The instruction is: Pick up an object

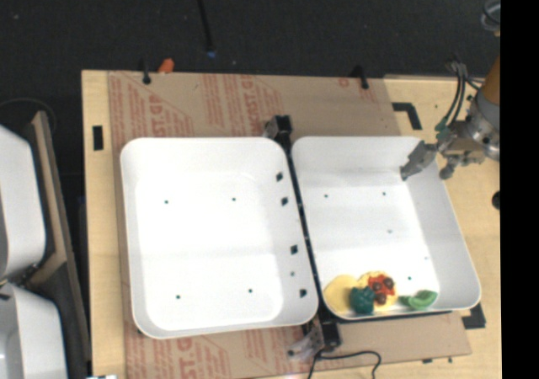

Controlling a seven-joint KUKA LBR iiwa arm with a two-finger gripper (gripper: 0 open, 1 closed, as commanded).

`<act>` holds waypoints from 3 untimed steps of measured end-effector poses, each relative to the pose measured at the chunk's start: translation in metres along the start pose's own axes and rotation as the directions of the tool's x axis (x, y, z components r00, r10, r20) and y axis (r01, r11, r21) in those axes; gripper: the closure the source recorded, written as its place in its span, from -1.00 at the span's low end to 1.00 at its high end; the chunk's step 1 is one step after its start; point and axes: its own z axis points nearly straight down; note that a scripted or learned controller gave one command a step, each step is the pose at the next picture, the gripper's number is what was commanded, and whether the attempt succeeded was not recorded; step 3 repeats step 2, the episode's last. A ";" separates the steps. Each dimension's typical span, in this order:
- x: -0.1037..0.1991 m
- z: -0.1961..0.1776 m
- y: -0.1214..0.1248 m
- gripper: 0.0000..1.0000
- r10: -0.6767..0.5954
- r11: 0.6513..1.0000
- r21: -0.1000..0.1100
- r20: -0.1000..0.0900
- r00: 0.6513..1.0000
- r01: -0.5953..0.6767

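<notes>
A small heap of objects lies in the front corner of the right bin (362, 200): a pale yellow piece (340, 291), a teal piece (362, 302), a red piece (381, 285) and a green piece (422, 299). My gripper (430, 166) hangs over the bin's far right rim, well behind the heap. Its two fingers stand apart, open, with nothing between them.
The left bin (210, 234) sits beside the right one, with a black divider (296, 226) running between them. Both rest on a cardboard sheet (202, 108) on the bench. White equipment (21, 226) stands at the far left.
</notes>
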 end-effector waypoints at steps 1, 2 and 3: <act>0.013 0.050 -0.031 -1.00 0.000 1.000 0.005 -0.002 1.000 0.000; 0.018 0.058 -0.065 -1.00 0.001 1.000 0.001 0.000 1.000 -0.001; 0.018 0.058 -0.065 -1.00 0.001 1.000 0.001 0.000 1.000 -0.001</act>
